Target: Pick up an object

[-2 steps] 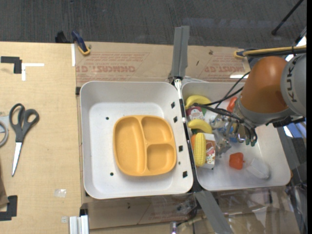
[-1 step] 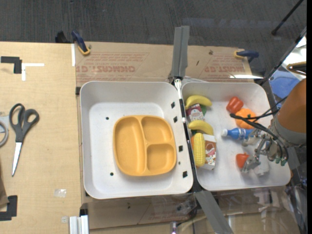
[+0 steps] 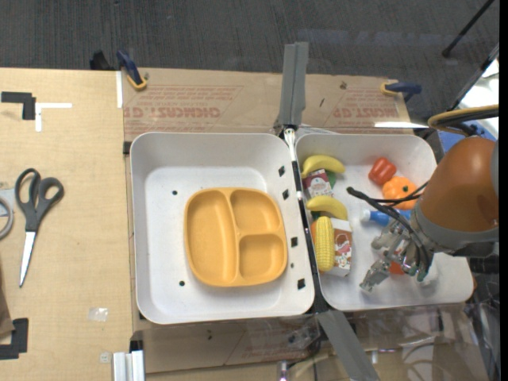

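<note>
the right bin holds a cluster of toy food pressed against its left wall: a corn cob lying with its long axis running from the far side toward the near side of the bin, a small carton touching its right side and lined up the same way, a banana just beyond them lying crosswise, a small can with a red label beyond that, and a second banana curving across near the far left corner. further right, near the far wall, a red pepper sits beside an orange fruit, the two almost touching. the arm, with its orange band, comes in from the right and covers the right part of this bin; its pincer hangs low over the near middle of the bin, to the right of the carton and apart from it, over bare white floor. whether its fingers are apart or together cannot be told, and nothing is seen between them. dark cables loop from the wrist toward the orange fruit. the left bin carries a yellow divided plate at its middle, with open white floor all round it. on the surface well to the left lie scissors, blades toward the near edge.
</note>
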Action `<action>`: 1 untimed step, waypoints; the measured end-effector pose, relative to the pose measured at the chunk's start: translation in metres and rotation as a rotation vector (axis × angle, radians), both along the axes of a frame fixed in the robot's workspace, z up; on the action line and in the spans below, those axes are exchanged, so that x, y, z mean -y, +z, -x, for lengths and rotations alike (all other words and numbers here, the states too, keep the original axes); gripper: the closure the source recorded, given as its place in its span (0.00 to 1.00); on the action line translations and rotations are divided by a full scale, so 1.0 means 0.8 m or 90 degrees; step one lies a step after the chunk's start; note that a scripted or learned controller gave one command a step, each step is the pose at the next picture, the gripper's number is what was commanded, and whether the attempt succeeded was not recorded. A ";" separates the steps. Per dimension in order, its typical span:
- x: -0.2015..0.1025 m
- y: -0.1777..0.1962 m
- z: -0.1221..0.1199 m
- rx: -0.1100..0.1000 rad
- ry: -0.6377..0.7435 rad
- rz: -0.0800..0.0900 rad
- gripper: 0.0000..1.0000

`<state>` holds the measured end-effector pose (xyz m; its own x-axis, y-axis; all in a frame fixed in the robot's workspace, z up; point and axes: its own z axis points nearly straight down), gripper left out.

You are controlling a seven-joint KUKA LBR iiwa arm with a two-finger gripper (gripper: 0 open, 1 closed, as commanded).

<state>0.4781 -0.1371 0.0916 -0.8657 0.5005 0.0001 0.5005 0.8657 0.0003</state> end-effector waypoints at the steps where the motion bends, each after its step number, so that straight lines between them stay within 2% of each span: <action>1: -0.012 0.001 -0.092 0.002 -0.002 0.001 0.00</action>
<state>0.5519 -0.1275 0.0926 -0.8638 0.5038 -0.0033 0.5038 0.8638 0.0002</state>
